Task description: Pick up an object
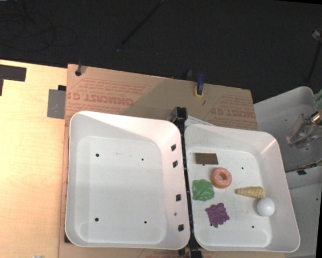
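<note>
Writing: we read mirrored red print on the brown cardboard sheet under the bins; the letters look like "CMCMST GP" reversed, and we cannot make out a sure word.
Gripper: we see metal parts of the gripper at the far right, off beyond the right bin's rim; we cannot tell how it is set.
Left bin: the left bin shows small dark holes in its floor.
Right bin: the right bin holds six things, all in its middle and near half.
Brown tile: the flat brown rectangle lies farthest back.
Doughnut: the pink doughnut sits just near-right of it.
Green piece: the green leafy piece lies just left of the doughnut.
Purple piece: the purple cluster lies nearest us.
Cone: the tan cone points left, beside the white ball.
Open room: we see bare floor along the right bin's far wall and near edge.
</note>
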Robot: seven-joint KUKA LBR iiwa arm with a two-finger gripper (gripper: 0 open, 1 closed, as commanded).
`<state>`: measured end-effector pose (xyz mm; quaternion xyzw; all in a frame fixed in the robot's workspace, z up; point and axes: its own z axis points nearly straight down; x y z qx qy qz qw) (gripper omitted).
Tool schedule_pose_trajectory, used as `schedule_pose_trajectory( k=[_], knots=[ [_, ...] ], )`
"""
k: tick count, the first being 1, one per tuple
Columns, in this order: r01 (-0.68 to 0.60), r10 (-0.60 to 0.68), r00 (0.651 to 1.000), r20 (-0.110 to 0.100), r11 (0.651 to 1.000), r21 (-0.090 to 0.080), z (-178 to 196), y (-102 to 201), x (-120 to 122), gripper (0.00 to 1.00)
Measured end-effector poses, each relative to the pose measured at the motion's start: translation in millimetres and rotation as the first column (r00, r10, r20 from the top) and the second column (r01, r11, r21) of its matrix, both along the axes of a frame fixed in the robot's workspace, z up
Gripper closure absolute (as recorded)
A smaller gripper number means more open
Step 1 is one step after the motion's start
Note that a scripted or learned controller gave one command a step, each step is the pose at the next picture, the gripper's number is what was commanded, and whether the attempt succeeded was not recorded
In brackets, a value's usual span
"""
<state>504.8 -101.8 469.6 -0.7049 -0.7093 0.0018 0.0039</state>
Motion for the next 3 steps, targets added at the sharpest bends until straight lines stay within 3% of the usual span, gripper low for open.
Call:
schedule_pose_trajectory(
  k=[1, 2, 3],
  knots=[
    [0.015, -0.015, 1.000, -0.001, 1.000, -0.004, -75, -97, -17, 1.00],
    [0.008, -0.008, 1.000, -0.009, 1.000, 0.003, -213, -111, -29, 1.00],
    [0.004, -0.003, 1.000, 0.021, 1.000, -0.007, -68, -93, -28, 1.00]
  ],
)
